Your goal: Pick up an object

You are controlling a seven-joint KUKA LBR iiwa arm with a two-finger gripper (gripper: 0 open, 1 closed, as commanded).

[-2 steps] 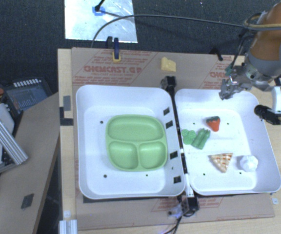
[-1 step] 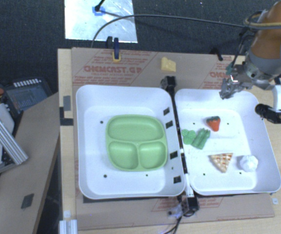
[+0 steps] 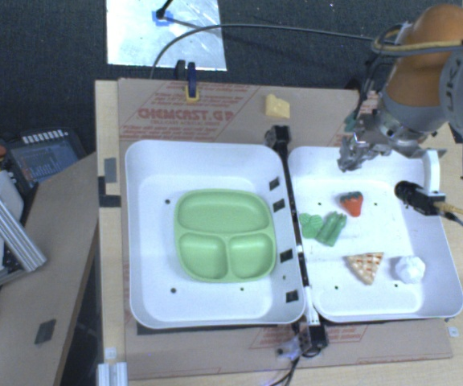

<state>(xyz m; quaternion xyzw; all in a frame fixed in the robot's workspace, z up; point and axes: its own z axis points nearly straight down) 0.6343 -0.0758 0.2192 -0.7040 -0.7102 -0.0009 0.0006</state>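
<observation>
In the right bin [image 3: 432,296] lie a red strawberry-like piece [image 3: 352,204], a green leafy piece [image 3: 324,226], a tan waffle-patterned wedge [image 3: 366,265] and a small white crumpled lump [image 3: 410,269]. My gripper [image 3: 350,160] hangs over the bin's far left part, above and behind the red piece, with nothing visibly between its fingers. The arm's orange band [image 3: 424,55] rises to the upper right.
The left bin [image 3: 147,296] holds a light green divided plate [image 3: 223,236]. A yellow block [image 3: 277,105] lies on the cardboard behind the bins. A clamp [image 3: 190,79] sits at the board's far edge. A grey device [image 3: 43,155] and metal rail [image 3: 6,223] stand at the left.
</observation>
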